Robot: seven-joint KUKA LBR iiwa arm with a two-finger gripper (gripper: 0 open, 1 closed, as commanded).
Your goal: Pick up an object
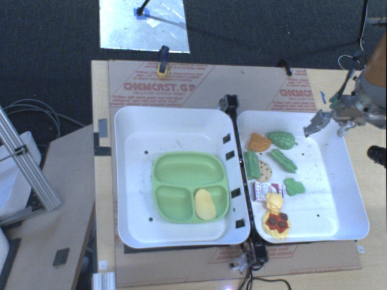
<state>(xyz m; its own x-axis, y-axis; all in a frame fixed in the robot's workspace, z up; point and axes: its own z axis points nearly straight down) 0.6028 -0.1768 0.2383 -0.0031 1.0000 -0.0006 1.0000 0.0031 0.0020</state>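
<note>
Reading red mirrored print on the brown tabletop [199, 80] sheet: roughly "CHEMCAST GP", repeated, not fully legible. Gripper [326, 125] hovers at the right bin [344, 204]'s 1 o'clock corner, fingers spread, nothing between them. Green leafy toy [282, 139] lies nearest, at the gripper's 8 o'clock, apart from it. Orange piece [259, 142] sits beside it. Left bin [130, 180] holds green divided plate [187, 171] with yellow piece [205, 204].

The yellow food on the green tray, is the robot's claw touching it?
Apart. The camera view shows the gripper over the right bin's far edge, while the yellow food lies in the green tray in the left bin.
</note>
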